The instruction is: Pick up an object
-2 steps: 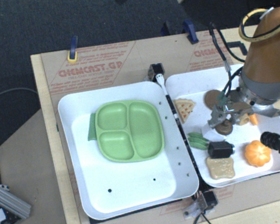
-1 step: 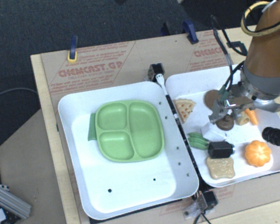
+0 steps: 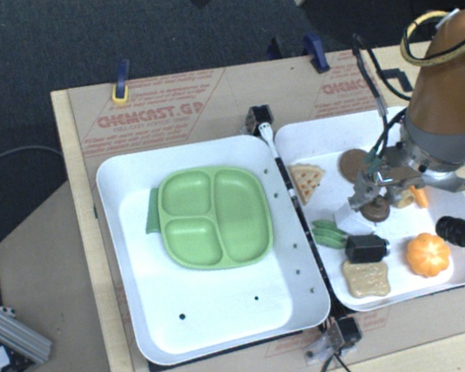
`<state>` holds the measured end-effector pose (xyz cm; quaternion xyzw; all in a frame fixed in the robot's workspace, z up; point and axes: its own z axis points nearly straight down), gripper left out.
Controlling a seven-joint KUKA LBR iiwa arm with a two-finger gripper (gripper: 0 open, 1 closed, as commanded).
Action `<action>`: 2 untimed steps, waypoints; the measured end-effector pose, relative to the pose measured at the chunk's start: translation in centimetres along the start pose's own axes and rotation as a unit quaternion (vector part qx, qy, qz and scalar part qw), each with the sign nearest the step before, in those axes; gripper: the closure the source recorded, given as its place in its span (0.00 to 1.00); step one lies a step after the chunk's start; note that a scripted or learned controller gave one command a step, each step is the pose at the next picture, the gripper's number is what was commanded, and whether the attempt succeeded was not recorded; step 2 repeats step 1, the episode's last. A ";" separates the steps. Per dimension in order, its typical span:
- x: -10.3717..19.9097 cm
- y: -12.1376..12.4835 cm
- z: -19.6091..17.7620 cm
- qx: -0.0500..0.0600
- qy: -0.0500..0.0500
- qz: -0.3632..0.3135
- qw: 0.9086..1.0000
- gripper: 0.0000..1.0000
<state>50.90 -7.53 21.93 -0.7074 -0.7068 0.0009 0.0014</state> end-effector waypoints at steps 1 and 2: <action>1.3 0.2 -1.6 -0.004 -0.001 -0.002 1.000 1.00; 1.3 0.2 -1.6 -0.004 -0.001 -0.002 1.000 1.00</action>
